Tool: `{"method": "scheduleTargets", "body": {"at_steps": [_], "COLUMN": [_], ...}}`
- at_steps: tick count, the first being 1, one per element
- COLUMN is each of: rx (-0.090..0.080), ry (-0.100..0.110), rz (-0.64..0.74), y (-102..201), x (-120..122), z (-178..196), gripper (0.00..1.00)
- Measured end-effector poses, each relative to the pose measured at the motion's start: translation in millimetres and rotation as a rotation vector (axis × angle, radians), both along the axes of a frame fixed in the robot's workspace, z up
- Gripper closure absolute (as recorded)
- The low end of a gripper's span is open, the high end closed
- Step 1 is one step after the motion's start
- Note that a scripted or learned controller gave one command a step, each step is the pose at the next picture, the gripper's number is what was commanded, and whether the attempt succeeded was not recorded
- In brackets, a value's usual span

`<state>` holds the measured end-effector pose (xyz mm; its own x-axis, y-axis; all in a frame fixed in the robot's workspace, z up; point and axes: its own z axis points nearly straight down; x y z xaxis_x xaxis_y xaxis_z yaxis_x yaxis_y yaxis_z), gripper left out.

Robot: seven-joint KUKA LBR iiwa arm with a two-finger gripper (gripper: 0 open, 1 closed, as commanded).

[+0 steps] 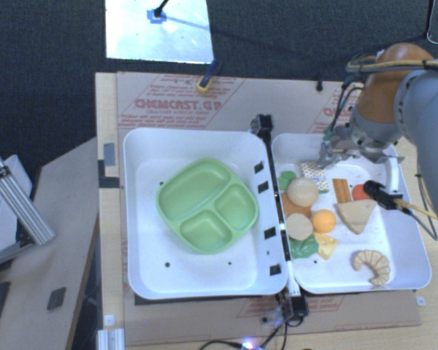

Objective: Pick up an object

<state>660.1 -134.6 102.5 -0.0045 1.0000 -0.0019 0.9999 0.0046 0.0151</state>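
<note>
The right bin (pixel 409 257) holds several toy foods. Among them are a pale round bun (pixel 303 192), an orange ball (pixel 323 220), a tan wedge (pixel 355 215), a croissant (pixel 372 265), a brown wafer stick (pixel 342 190) and a checkered cracker (pixel 315 175). My gripper (pixel 325 157) hangs low over the far part of this bin, just above the checkered cracker and right of the divider. Nothing shows between its tips.
The left bin (pixel 142 268) carries a green divided plate (pixel 206 205). More food crowds the right bin's left side: a green leaf (pixel 302 248), a yellow chunk (pixel 326 246), a tan slice (pixel 299 227) and a red piece (pixel 360 192). A black-clipped divider (pixel 271 195) separates the bins.
</note>
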Motion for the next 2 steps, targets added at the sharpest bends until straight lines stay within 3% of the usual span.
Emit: {"method": "scheduleTargets", "body": {"at_steps": [2], "rx": [0.002], "ry": [0.012], "rz": [0.0], "y": [-2], "x": [-13], "z": [111], "gripper": [1.0]}}
